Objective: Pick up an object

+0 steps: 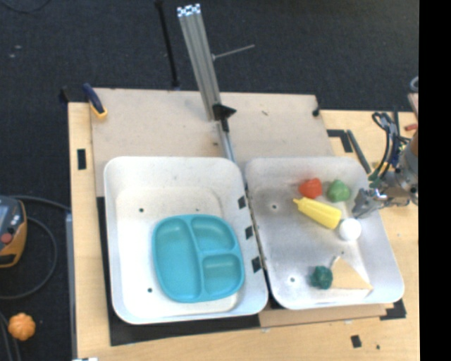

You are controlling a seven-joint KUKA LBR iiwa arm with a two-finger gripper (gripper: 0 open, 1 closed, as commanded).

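White ball (pixel 350 229) lies just beside gripper (pixel 363 204).

I operate in a robotics lab: plywood bench (pixel 183 127), aluminium extrusion mast (pixel 201 60) with checkered marker (pixel 188 10), two white bins (pixel 123 176), exposed wiring (pixel 387 148).

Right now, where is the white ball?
The white ball lies in the right bin, touching the yellow object's right end, just below-left of the gripper.
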